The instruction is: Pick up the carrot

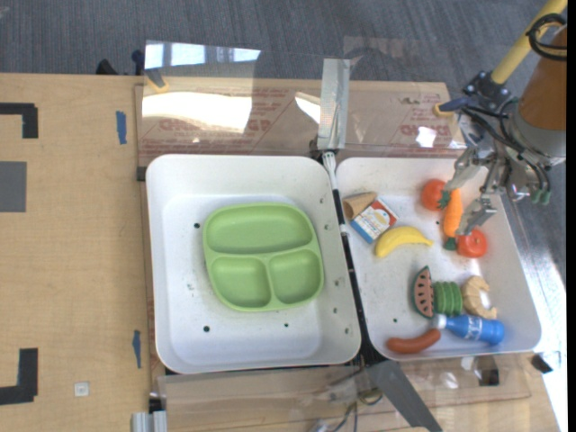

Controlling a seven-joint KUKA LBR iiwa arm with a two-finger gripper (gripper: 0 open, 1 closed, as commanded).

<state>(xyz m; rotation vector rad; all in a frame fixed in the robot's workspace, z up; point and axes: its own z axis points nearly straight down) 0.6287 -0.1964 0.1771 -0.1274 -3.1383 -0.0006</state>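
In the right bin, the tool hangs over the upright carrot, which appears clamped between its fingers, though the angle blurs the contact, beside a tomato and banana.

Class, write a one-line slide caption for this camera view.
Gripper over the right bin with the carrot between its fingers; green plate in the left bin.

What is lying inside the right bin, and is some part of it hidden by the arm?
The right bin holds a carrot, tomatoes, a banana, a small carton, a watermelon slice, a sausage and a blue bottle. The gripper covers the bin's far right corner.
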